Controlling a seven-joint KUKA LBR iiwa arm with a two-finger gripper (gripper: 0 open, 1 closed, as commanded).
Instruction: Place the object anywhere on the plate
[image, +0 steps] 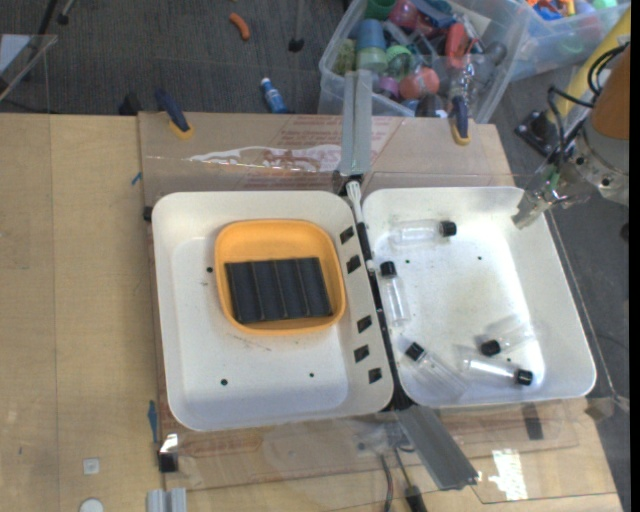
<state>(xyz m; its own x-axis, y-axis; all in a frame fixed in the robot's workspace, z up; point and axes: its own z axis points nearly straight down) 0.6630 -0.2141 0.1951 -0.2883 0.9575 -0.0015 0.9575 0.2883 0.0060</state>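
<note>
Black ridged block (278, 289), the likeliest candidate for the task's object, lies flat in the middle of the orange plate (232, 243), well inside its rim. In the camera view the plate sits in the left white bin (190, 380), a little above the frame's centre-left.

The right white bin (560, 330) holds several clear vials with black caps: one near its top (420, 233), one along its left wall (393, 295), and a loose cluster toward the lower right (495, 368).

The gripper (530, 207) hangs at the upper right of the frame, over the top right corner of the right bin, well apart from the plate and from every vial. Whether it is released or clenched I cannot tell at this size, and nothing visibly hangs from it.

If the block is the object, placement looks done, and the arm should lift straight up without clipping the bin wall. If a vial is meant, take the isolated top one, across its width, since a round vial may roll.
</note>
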